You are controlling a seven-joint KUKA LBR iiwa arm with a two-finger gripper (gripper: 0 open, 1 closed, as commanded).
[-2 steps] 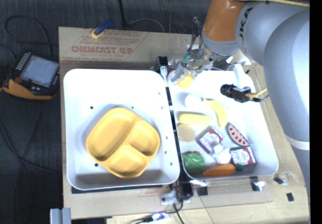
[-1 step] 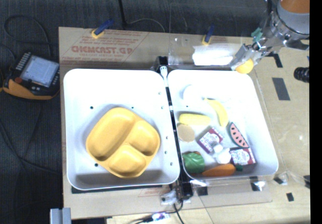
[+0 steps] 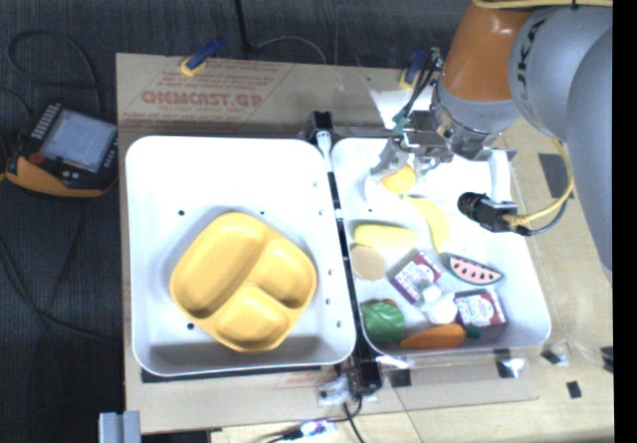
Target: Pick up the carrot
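Note:
The carrot (image 3: 434,336) is a short orange piece lying on its side at the front edge of the right bin (image 3: 528,272), between a green vegetable (image 3: 382,318) and a red-and-white packet (image 3: 478,310). My gripper (image 3: 406,164) hangs over the far end of the same bin, well away from the carrot. It sits just above a small yellow item (image 3: 399,180). The grey arm with its orange band (image 3: 485,43) reaches in from the upper right.
The right bin also holds a banana (image 3: 434,218), a pale yellow piece (image 3: 382,234), a tan disc (image 3: 367,262), a purple packet (image 3: 413,277) and a watermelon slice (image 3: 474,271). A yellow divided dish (image 3: 244,279) lies in the left bin (image 3: 159,172).

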